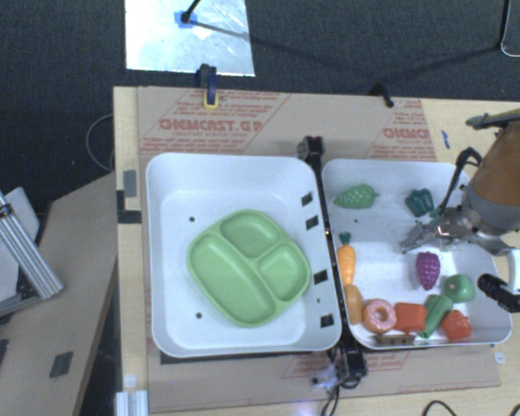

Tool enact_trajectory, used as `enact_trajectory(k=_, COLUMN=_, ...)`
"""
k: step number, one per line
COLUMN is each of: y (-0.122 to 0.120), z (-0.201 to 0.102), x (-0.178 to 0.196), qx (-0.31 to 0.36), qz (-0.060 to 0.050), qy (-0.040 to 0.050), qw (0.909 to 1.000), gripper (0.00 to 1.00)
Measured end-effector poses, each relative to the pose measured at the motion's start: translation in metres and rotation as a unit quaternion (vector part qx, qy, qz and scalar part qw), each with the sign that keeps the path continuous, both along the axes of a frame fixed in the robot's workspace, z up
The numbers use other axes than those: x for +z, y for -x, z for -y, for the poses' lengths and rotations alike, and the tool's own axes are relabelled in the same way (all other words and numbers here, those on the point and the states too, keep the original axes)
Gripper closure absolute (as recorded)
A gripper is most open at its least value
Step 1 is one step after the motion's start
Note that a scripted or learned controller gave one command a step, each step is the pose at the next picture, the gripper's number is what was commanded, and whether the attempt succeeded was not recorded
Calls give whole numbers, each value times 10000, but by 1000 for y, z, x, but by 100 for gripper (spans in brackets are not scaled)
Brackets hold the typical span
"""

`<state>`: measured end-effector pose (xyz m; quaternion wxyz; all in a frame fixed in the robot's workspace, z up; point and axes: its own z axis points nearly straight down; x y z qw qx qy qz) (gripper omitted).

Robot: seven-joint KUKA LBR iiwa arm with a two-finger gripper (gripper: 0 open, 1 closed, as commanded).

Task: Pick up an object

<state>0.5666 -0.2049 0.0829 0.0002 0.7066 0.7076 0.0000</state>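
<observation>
Closest to the camera, the front edge of the right bin [494, 332] was pretty crowded: a pink-frosted donut [380, 315] sat next to an orange-red block [410, 315], with a green veggie [437, 312] lying across that and a red piece [456, 325] tucked at its far side. A yellow-orange piece [354, 302] leaned against the left wall, and a carrot [347, 263] lay just behind it. Mid-bin there was a purple bunch of grapes [427, 269], with a round green piece [458, 288] just to its right. The gripper [423, 233] hung right above the grapes, fingers spread apart, nothing between them. Further back, a leafy green thing [356, 197] and a dark green pepper [419, 202] sat well apart. The left bin [169, 232] had a green divided plate [249, 268] in it. Both bins rested on the tabletop [269, 120].
</observation>
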Motion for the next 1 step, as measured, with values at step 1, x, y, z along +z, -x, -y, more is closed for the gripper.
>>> enact_trajectory(k=1, y=-1, z=0, x=13, qx=2, qz=23, qy=6, qw=10000, gripper=100)
